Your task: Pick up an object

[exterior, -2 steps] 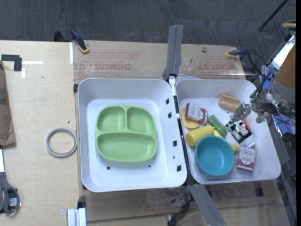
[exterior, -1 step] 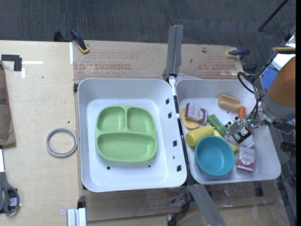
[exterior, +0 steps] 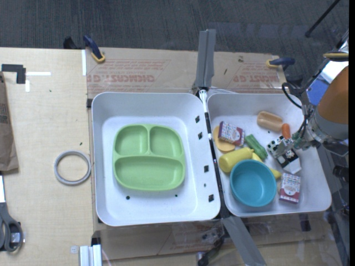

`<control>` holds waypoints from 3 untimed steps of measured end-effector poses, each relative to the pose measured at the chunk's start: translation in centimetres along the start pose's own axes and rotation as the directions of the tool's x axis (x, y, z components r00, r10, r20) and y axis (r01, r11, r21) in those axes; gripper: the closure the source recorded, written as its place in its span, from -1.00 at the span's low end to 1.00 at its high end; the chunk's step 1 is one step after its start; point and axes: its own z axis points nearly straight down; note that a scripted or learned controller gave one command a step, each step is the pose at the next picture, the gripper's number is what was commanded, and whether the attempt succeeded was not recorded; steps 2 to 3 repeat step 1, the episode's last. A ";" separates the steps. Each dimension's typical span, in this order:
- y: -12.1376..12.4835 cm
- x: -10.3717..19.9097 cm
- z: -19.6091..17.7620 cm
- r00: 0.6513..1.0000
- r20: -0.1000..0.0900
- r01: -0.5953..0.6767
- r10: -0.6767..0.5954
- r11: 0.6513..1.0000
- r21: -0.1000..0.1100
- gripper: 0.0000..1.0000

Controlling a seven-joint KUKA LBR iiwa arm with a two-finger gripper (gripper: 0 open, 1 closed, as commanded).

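Observation:
My gripper (exterior: 282,151) hangs low over the right bin (exterior: 313,199), right of centre, its arm coming in from the right edge. Just left of it lie a green pickle-shaped toy (exterior: 255,145) and a yellow cup on its side (exterior: 235,159). A blue bowl (exterior: 253,183) stands in front of them. An orange carrot (exterior: 285,130) and a tan bread roll (exterior: 269,119) lie behind the gripper. A small red-and-white packet (exterior: 289,188) lies in front of it, another red packet (exterior: 231,133) on a yellow disc at the bin's left.
The left bin (exterior: 105,204) holds a green divided plate (exterior: 148,157). On the bench at far left lie a roll of tape (exterior: 72,167), scissors (exterior: 10,233) and a brown bag (exterior: 6,127). Blue clamps (exterior: 94,48) hold the cardboard at the back.

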 end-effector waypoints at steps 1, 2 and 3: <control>2.1 7.4 -14.0 1.000 -0.003 -0.020 0.020 1.000 0.011 1.00; 2.1 7.4 -14.0 1.000 -0.003 -0.020 0.020 1.000 0.011 1.00; 2.1 7.4 -14.0 1.000 -0.003 -0.020 0.020 1.000 0.011 1.00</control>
